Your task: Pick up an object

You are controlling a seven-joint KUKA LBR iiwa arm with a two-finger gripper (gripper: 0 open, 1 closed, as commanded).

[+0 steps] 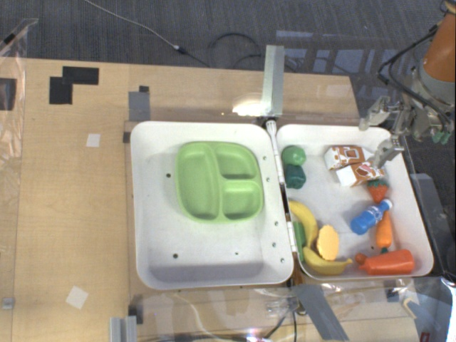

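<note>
Pincer [387,150] spread open, holding nothing, fingertip just above carton [349,164] in right bin [420,223]; carrot [377,189], blue bottle [370,216] nearby.

Grey arm [438,84], orange band, black cables, metallic gripper [388,137].

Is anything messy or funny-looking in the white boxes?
Nothing looks broken or spilled. The toy food lies jumbled in the right bin, the blue bottle tipped on its side. The green tray sits flat.
</note>
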